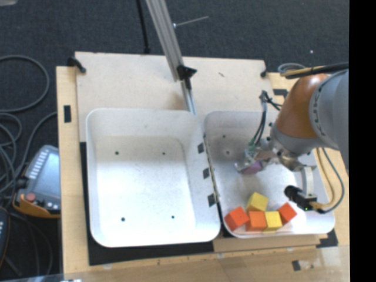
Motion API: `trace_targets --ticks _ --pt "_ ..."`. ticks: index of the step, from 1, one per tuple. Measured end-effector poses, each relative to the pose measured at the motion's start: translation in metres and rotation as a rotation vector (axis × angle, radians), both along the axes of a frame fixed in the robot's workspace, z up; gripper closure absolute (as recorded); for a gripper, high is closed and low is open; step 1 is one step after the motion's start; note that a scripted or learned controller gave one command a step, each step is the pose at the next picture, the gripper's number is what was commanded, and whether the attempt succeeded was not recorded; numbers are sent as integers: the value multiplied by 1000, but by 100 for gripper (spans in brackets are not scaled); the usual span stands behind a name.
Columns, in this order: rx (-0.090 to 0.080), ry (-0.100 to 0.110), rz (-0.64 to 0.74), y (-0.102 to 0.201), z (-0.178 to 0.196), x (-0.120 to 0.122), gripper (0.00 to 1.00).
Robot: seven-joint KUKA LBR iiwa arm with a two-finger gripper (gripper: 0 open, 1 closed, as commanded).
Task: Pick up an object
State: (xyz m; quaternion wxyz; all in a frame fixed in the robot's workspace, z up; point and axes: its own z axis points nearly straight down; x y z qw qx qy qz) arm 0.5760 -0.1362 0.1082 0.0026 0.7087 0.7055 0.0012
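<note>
Got my claw (254, 164) down in the right bin (226, 128) by a purple piece (252, 168), can't tell its state, colored blocks (258, 216) below-right, nothing lifted yet.

Two white bins (147, 175) sit on a pale tan worktop (129, 81). The arm (305, 113) is grey with an orange band. Below the fingers (251, 164): orange blocks (237, 217) and yellow blocks (257, 202).

We're looking down on a dark carpeted floor (88, 16) with black cables (23, 93) looping at left, a pale wooden bench (135, 78), a slanted aluminium post (164, 28), and a handheld pendant (41, 181) lying alongside.
</note>
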Motion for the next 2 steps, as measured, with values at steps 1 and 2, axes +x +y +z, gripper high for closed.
trace_targets --ticks 1,2 --pt "4 -2 13 75 93 -29 100" --pt "5 5 14 138 88 -30 100"
